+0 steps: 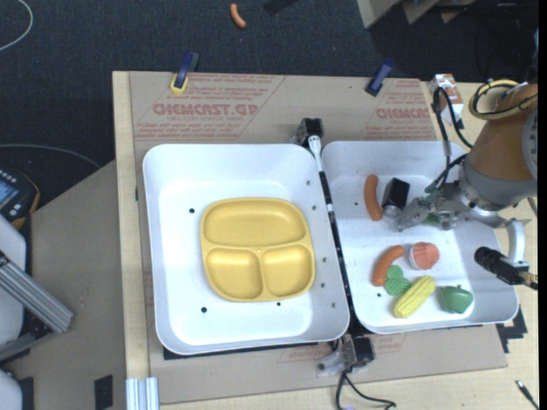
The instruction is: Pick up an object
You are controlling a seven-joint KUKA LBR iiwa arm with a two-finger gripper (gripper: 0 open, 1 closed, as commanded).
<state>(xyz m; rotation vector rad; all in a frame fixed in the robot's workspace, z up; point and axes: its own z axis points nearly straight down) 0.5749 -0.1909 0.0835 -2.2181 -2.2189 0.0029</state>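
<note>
Right bin (444, 156), upper middle: black block (395, 193) lying on the white floor, with an orange-red sausage (371, 196) just to its left, set roughly upright in the frame. Hand (414, 218) sits low over the bin just right of and below the block. Cannot tell how far open it is, and nothing is seen in its grip. Contact with the block cannot be judged.

Lower part of the same bin holds a loose cluster:
- a second orange-red sausage (386, 264), tilted
- a round red-and-white piece (424, 254) just right of it, possibly a tomato slice
- a small green leafy piece (396, 282) under the sausage
- a yellow corn cob (414, 296) beside the green piece, at a slant
- a green pepper (455, 298) right of the cob, near the bin's lower rim

Grey arm (500, 156) enters from the right edge of the frame.

Left bin (171, 254): yellow three-compartment plate (255, 248) near its centre.

Both bins rest on a counter (137, 143) covered with printed brown sheet. Blue-and-yellow clamp (183, 72) on its upper edge at left, blue clamp (379, 78) at right. Small orange item (238, 15) lies on the dark floor at the top of the frame.
</note>
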